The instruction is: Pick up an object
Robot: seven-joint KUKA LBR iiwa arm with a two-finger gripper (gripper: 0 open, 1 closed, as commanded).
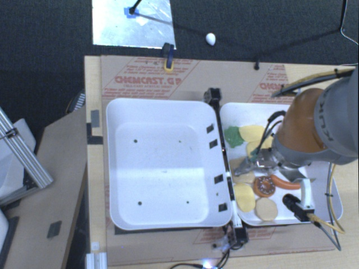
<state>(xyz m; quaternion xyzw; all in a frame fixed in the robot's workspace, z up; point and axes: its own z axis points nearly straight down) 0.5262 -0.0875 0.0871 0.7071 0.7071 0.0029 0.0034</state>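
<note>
Claw [242, 168] hangs low in the right bin [235, 110] over the crowded play food, probably lining up a grab near the yellow piece [244, 194], though I can't tell if it's open or closed

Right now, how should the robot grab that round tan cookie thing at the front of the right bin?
Probably from straight above, pinching the tan round piece across its edges. It lies flat, with the yellow piece touching on the left, so fingers fit best front and back.

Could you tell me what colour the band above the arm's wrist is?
Orange: the band shows clearly in the camera view, over the right bin.
</note>
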